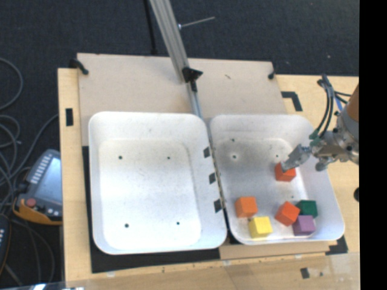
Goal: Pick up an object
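From my remote station I log: table carrying two white bins. Left bin, bare white floor with dark speckling. Right bin, six blocks. Red block mid-right, touching the hand, which reaches in from the right; whether the hand is wide, narrow or gripping, I cannot tell. Orange block near the front left. Yellow block just in front of it. Second red block, green block and purple block clustered at the front right corner.
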### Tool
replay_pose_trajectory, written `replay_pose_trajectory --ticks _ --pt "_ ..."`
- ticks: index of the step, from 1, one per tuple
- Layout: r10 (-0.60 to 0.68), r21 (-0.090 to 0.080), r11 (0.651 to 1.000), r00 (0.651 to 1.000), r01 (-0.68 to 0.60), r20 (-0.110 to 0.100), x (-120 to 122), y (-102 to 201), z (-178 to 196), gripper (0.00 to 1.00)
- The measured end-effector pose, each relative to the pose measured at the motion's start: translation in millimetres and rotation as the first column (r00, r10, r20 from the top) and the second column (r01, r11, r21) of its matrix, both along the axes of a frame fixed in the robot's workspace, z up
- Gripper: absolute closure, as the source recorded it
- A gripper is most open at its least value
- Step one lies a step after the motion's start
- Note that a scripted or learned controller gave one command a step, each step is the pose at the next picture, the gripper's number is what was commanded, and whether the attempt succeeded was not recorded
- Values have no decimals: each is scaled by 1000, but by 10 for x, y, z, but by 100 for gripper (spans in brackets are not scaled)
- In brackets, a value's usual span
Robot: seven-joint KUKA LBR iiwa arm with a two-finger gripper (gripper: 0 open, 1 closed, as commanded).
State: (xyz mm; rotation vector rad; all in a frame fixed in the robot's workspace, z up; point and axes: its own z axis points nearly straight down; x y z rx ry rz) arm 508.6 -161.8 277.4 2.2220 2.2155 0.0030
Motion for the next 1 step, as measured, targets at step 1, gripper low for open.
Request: replay_pose_trajectory --ticks 1 --pt "8 3 1000 1000 -8 -10 193 483 -948 0"
